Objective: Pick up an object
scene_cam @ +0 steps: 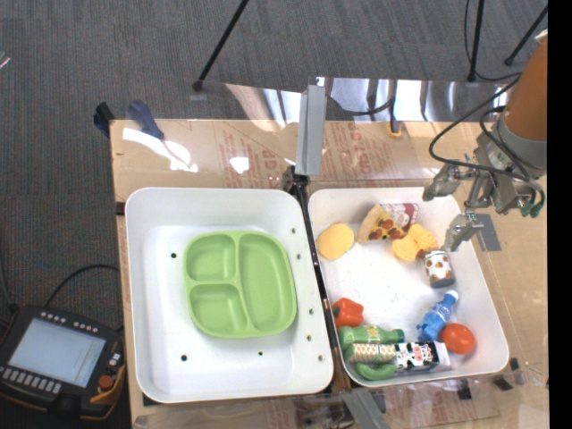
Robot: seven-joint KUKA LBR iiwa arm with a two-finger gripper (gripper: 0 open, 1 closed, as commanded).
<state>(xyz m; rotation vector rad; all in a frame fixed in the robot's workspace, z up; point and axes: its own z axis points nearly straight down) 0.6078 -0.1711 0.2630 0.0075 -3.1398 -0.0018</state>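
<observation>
While the gripper (465, 214) hung open and empty at the frame's right, the small can (438, 268) stood just below it; descending straight and centring the fingers seemed wise.

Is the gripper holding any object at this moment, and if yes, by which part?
Nothing is held. The gripper hangs over the right bin, its fingers open, above the small can and not touching it.
</observation>
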